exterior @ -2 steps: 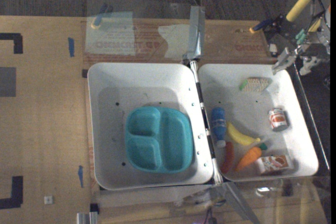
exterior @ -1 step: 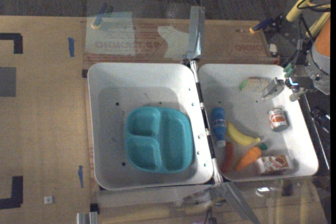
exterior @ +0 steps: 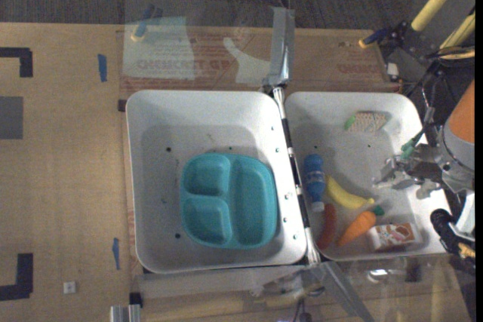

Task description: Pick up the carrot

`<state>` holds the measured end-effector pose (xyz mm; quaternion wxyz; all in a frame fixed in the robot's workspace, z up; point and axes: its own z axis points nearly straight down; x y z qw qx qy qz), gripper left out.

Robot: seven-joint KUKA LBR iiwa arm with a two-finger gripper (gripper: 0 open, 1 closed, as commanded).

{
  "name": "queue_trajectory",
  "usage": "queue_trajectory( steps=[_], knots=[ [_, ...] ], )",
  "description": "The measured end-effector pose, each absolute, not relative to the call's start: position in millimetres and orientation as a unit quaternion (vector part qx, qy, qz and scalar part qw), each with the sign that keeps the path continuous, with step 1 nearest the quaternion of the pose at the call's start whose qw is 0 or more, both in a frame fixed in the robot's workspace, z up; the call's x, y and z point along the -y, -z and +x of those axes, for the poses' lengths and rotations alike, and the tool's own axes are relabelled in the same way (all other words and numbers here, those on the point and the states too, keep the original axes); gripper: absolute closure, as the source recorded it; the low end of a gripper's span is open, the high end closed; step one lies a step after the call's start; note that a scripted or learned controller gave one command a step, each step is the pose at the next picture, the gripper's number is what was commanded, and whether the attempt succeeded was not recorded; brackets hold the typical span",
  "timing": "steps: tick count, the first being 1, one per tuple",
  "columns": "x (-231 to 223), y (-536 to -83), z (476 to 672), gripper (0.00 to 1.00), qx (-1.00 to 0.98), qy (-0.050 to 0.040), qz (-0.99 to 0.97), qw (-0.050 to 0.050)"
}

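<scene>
Two white bins sit side by side on the surface [exterior: 60, 162]. In the left bin [exterior: 151, 117] lies a teal divided tray [exterior: 228, 201]. The right bin [exterior: 332, 117] holds the carrot [exterior: 358, 226] near its front edge, lying at a slant with its green top toward the right. A yellow banana [exterior: 347, 197] lies just behind it, a red sausage-like piece [exterior: 327, 225] just to its left, and a small carton [exterior: 392, 236] just to its right. A blue bottle [exterior: 314, 177] lies along the bin's left wall, and a cracker-like item [exterior: 368, 121] rests near the back. The pincer [exterior: 404, 171] hangs over the bin's right side, apart from the carrot; whether it is spread or closed I cannot tell.
</scene>
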<state>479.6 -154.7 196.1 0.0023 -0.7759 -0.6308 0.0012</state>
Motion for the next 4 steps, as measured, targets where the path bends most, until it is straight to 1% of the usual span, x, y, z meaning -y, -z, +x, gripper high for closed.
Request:
queue_trajectory(
  steps=[1, 2, 3, 4],
  knots=[
    [129, -88, 480.8, 0.0, 0.67, 0.0021, -0.742, -0.002],
    [131, -99, 481.5, 1.0, 0.668, 0.0039, -0.744, -0.005],
    [86, -187, 479.0, 1.0, 0.595, -0.0015, -0.804, 0.001],
    [110, -273, 501.4, 1.0, 0.732, -0.0007, -0.682, 0.0]
  ],
)
